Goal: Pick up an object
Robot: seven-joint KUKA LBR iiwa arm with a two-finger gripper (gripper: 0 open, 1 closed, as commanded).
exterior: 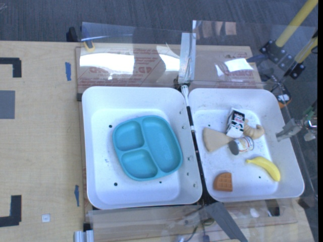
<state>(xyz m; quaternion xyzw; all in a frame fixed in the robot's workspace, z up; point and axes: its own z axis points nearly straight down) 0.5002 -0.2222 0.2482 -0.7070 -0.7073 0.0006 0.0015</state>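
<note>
Counter (40,135): tan, carrying two shallow white bins side by side. Left bin (98,102): holding just a blue divided plate (146,146), lying flat near the middle; not a likely pick. Right bin (212,105): holding all the small items, so treated as the working bin. Largest item there: tan wedge (216,139), point toward 11 o'clock, touching or just beside a small bottle (241,145) lying on its side. Next: yellow banana (263,168), long axis running 10 to 4 o'clock, lying apart from the rest near the 4 o'clock part of the bin. Then a white and black box (235,122), tilted, with a small tan figure (254,131) just beside it at 3 o'clock; too small to identify further. Last: brown waffle-like piece (223,181), alone near the 6 o'clock wall. Gripper (293,130): seen at the 3 o'clock rim of the right bin, outside the cluster, gripping nothing visible; open or closed, cannot tell at this resolution. Key relation: every candidate lying toward 7 to 9 o'clock from the gripper. Nearest judged to be the tan figure at roughly 9 o'clock and the banana at roughly 7 o'clock. Banana judged the cleaner target, being isolated; closing across its short axis, i.e. along 1 to 7 o'clock, probably best. Clustered items risky: likely to nudge neighbours.
</note>
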